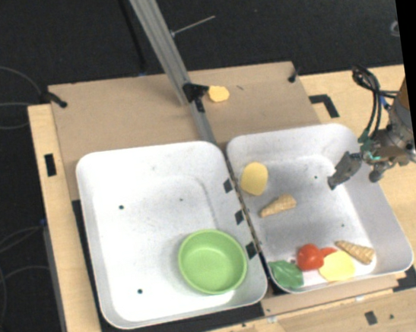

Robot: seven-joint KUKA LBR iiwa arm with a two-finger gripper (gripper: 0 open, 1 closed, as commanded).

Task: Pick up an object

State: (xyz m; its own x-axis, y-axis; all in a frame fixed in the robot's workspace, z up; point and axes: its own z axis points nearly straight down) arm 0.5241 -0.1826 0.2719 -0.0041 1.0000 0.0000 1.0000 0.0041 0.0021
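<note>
Gripper (pixel 360 169) sits over the right edge of the right bin (pixel 297 145), its two dark fingers spread apart with nothing between them, so I read it as open. Below it in that bin I see a pale yellow round piece (pixel 254 178) near the left wall, a tan cone (pixel 278 206) just beneath that, and along the front wall a green piece (pixel 286 274), a red piece (pixel 309 257), a yellow piece (pixel 337 267) and a second cone (pixel 356 251) clustered together. The left bin (pixel 142 186) holds a green bowl (pixel 212 261) near its front right corner.
</note>
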